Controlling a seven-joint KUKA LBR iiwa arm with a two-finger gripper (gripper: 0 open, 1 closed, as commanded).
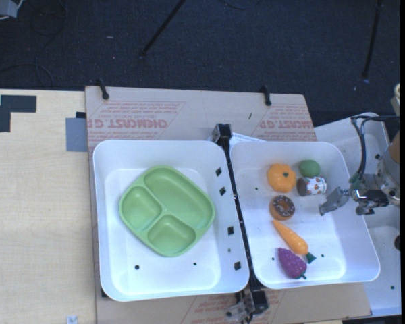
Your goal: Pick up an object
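The gripper point(339, 201) sits at the right edge of the right bin point(354, 262), low over its floor, with the arm's wrist running off toward the right; whether it is spread or closed I cannot tell, and nothing can be seen caught in it. All the loose things lie in that same bin, to the left of the gripper. Nearest to it is a small white cup point(312, 186), lying on its side just beside the tool's tip. A green ball point(310, 168) rests just behind the cup, and an orange pumpkin point(281, 177) is left of both. A brown donut point(282, 207) lies in front of the pumpkin, then a carrot point(290, 237) slanting forward, and purple grapes point(291, 262) nearest the front wall. The left bin point(115, 262) holds a green divided plate point(166, 210).
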